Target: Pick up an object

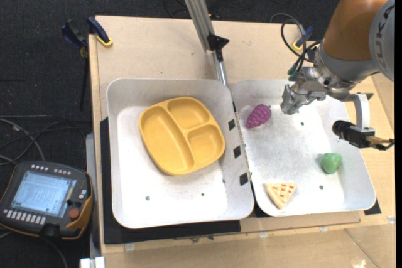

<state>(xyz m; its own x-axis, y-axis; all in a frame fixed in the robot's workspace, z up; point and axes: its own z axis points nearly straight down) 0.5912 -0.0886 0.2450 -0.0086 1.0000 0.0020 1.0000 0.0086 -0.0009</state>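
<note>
In the right bin lie a purple bunch of grapes near its left wall, a green round object toward the right, and a waffle-patterned pizza slice at the front. My gripper hangs over the bin's back part, just right of the grapes and a little above them. Nothing shows between its fingers.
The left bin holds a yellow divided plate. A metal pole slants down to the seam between the bins. Cables and a black fitting hang off the arm over the right bin. A teach pendant lies on the floor at left.
</note>
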